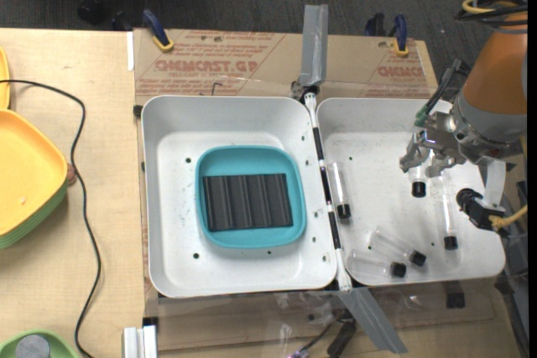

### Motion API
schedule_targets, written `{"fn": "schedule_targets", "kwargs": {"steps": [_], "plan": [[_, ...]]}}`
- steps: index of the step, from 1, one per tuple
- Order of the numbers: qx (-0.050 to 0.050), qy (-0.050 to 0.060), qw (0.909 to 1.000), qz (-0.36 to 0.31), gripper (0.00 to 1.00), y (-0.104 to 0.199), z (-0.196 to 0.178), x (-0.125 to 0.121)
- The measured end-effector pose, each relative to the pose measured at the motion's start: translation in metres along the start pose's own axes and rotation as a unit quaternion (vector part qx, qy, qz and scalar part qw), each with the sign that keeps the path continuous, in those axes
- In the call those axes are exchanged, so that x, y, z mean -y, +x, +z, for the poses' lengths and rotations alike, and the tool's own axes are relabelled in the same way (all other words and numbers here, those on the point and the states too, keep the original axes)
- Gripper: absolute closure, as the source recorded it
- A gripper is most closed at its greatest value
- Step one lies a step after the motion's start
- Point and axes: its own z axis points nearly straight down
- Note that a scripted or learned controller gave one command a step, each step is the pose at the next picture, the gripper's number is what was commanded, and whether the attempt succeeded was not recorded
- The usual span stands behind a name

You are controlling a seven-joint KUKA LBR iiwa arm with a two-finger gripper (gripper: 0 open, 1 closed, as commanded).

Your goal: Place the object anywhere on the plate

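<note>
Camera view: claw [419, 172] over right bin [369, 130], a tube [418, 185] hanging at its tip, apparently pinched between the fingers. More tubes [394, 251] lying in that bin. Plate [249, 162] in left bin [168, 180] bare. Carry and placement still left.

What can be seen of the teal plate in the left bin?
The teal plate is a rounded-rectangle dish, seemingly plastic, with a raised rim and a dark grey ribbed centre. It lies flat and upright near the middle of the left bin, resting on the bin floor. Nothing lies on it, and the claw is over the other bin.
</note>
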Motion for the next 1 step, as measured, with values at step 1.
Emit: {"fn": "schedule_targets", "kwargs": {"steps": [1], "plan": [[0.000,0.000,1.0000,0.000,0.00,0.0000,0.0000,0.0000]]}}
